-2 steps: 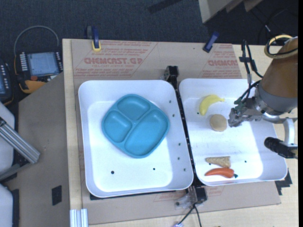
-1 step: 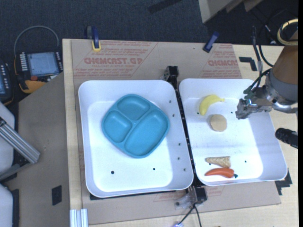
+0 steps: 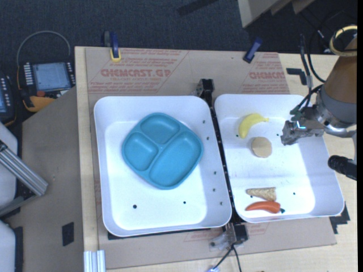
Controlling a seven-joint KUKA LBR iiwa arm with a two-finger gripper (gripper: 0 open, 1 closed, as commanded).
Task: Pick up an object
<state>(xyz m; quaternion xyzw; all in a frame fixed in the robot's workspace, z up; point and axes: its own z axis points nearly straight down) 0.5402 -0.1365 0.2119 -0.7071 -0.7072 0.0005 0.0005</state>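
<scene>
Counter: a brown board-covered counter (image 3: 170,67) with red lettering carries two shallow white plastic bins side by side.
Left bin: the left white bin (image 3: 113,208) holds a blue plastic divided plate (image 3: 163,150) with three compartments, lying a little toward 12 o'clock of the bin's middle.
Right bin: the right white bin (image 3: 317,191) holds four small things.
Banana: a yellow curved toy banana (image 3: 249,123) lies at about 11 o'clock in the right bin.
Round piece: a tan round cookie-like piece (image 3: 261,147) sits just beside the banana, at its 5 o'clock.
Wedge: a beige wedge-shaped piece (image 3: 262,193) lies near the bin's 6 o'clock edge.
Pepper: an orange-red long chili-shaped toy (image 3: 263,207) lies just beside the wedge, on its 6 o'clock side (they may touch; I cannot tell).
Arm: the grey arm with an orange band (image 3: 343,84) comes in from 3 o'clock.
Gripper: the dark two-finger gripper (image 3: 295,130) is over the right bin at about 2 o'clock, at 3 o'clock of the banana and apart from it; nothing is seen in it, and how far it is open I cannot tell.
</scene>
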